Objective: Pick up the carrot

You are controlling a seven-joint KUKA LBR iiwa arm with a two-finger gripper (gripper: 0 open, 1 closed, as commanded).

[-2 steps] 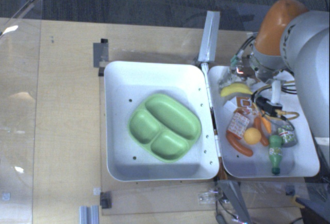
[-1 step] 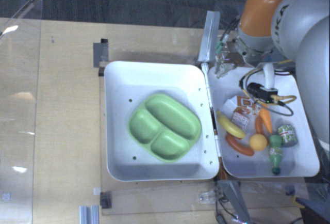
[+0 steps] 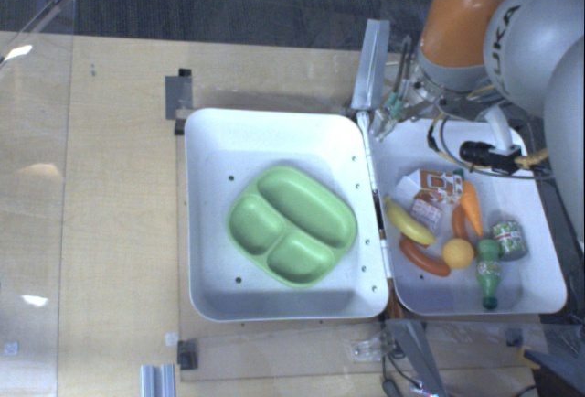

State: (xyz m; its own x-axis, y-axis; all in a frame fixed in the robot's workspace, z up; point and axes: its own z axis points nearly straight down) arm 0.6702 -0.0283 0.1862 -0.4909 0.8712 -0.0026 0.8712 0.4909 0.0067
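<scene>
A smooth grey arm (image 3: 539, 38) with a glossy orange band reaches in from the right, above the back of the right bin (image 3: 548, 285). Its gripper (image 3: 395, 107) hangs near that bin's back left corner; whether it is apart or together cannot be told. The left bin (image 3: 210, 148), shallow white plastic with rounded corners, holds a green three-part tray (image 3: 291, 224). In the right bin the tapered orange carrot (image 3: 471, 208) lies beside a packet (image 3: 434, 192), near a curved banana (image 3: 408, 222), a sausage (image 3: 425, 258), a round orange (image 3: 458, 252), a can (image 3: 509, 240) and a green bottle (image 3: 488, 274).
</scene>
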